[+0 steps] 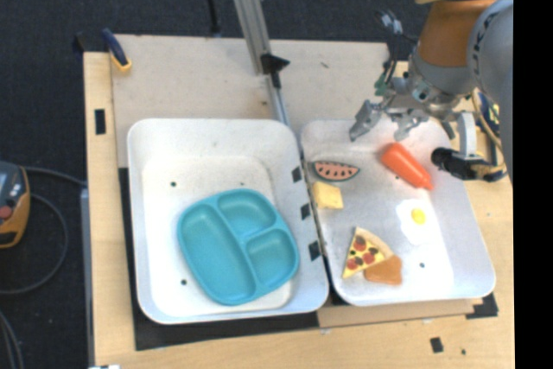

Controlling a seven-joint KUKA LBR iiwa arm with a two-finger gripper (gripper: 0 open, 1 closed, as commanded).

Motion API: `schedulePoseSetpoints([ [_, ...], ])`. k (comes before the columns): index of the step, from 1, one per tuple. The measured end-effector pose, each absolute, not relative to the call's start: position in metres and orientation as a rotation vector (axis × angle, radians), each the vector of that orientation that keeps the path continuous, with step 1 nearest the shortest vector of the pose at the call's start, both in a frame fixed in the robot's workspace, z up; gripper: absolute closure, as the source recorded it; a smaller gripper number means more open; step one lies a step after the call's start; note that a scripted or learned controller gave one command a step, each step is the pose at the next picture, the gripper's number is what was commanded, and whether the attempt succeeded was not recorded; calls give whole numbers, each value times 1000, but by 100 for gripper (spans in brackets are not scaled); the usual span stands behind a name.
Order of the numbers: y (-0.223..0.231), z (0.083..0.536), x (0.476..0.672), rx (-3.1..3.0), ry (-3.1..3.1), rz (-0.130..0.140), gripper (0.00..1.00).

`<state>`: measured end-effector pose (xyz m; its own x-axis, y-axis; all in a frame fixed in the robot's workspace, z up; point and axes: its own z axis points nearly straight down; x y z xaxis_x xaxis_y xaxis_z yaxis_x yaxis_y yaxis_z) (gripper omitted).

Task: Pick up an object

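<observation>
Gripper [385, 125] over far edge of right bin [458, 276], jaws spread, nothing between them. Carrot [407, 165] just near-right of gripper, lying in bin. Melon slice [334, 171] and cheese [328, 197] at bin's left side. Egg [413, 219] right of centre; pizza slice [370, 257] near edge. Blue tray [238, 245] in left bin [164, 151].
</observation>
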<state>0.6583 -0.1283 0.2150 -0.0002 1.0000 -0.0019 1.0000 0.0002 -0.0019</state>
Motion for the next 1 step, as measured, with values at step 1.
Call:
schedulePoseSetpoints([
  [1, -136, 166, 650, -2221, -2220, 6, 0],
])
